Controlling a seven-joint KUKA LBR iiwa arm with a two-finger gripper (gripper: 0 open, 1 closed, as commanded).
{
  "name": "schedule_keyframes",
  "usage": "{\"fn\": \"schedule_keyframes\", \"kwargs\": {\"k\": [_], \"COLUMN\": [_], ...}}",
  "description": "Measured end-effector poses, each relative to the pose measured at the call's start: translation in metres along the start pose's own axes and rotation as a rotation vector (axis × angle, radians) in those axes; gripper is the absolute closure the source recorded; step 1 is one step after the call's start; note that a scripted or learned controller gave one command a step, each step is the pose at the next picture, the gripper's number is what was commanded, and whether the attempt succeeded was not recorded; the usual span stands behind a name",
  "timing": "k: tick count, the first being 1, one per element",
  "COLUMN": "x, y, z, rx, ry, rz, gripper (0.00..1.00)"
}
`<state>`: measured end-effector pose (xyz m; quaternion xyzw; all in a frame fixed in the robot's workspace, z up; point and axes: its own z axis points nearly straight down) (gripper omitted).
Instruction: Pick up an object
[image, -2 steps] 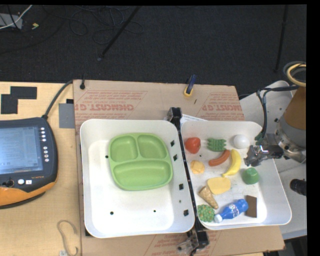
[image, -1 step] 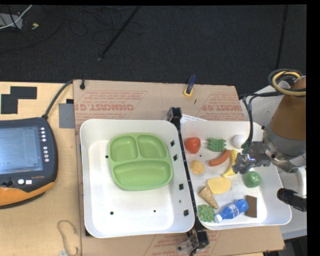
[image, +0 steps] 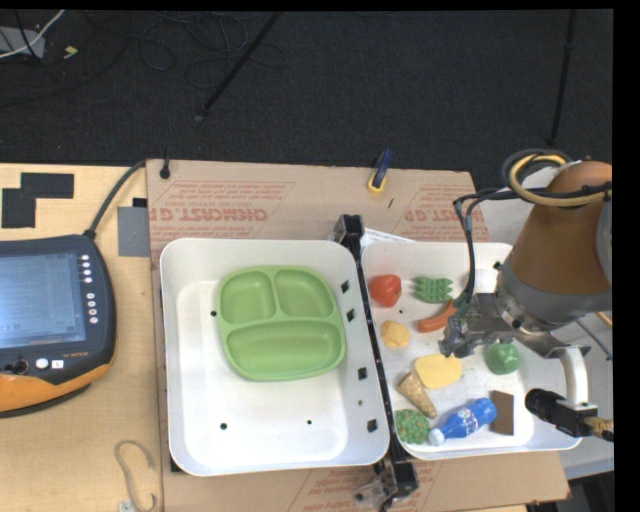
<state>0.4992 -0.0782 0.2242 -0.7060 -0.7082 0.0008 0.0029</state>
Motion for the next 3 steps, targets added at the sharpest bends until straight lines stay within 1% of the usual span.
{"fn": "schedule_keyframes", "kwargs": {"k": [1, 2, 3], "x": [0.063, 0.118, 0.127], "y": [-0.008, -0.024, -0.025], "z": [-0.001, -0.011, 0.009], "rx": [0.0, 0.0, 0.003], "ry": [0.001, 0.0, -0.003], "rz": [-0.003, -0.003, 0.002], "gripper": [1.0, 1.0, 1.0]}}
